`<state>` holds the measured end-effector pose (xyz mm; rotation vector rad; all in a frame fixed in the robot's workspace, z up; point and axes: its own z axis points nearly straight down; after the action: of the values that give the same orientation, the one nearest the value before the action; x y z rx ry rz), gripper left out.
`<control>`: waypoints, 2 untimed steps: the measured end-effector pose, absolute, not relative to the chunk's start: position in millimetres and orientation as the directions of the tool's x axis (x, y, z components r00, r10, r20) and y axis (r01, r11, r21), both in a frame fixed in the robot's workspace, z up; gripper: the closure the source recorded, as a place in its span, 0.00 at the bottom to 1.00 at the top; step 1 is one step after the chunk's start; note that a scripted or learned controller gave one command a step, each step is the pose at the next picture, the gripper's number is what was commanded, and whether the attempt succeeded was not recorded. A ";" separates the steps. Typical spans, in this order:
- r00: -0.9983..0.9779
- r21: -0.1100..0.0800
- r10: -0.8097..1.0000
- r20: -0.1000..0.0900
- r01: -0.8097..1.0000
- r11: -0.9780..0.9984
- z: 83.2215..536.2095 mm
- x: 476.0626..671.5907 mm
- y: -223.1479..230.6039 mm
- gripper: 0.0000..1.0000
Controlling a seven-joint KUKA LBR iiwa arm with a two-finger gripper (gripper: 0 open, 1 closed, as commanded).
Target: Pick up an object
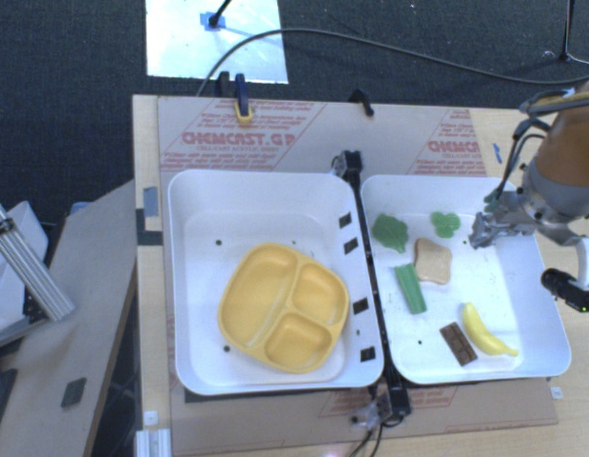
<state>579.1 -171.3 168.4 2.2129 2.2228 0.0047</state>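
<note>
Grey arm with orange band enters from right; its two-finger gripper hangs over right shallow white bin, near bin's far right part. Gripper small and blurred, so jaw state cannot be told; nothing visibly between them.

Right bin contents: two green leafy toy pieces, tan bread-shaped slice, green stick just beside slice, yellow banana, brown chocolate-like bar beside banana.

Left white bin holds yellow three-compartment plastic tray.

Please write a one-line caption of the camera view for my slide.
Gripper over the right bin beside toy food; a yellow tray lies in the left bin.
</note>
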 end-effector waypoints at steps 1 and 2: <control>-0.005 0.006 1.000 -0.002 1.000 0.005 212.2 581.7 -169.7 1.00; -0.005 0.005 1.000 -0.001 1.000 0.005 252.4 583.0 -169.8 1.00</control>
<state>583.0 -169.8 252.4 2.2128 2.2233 0.0043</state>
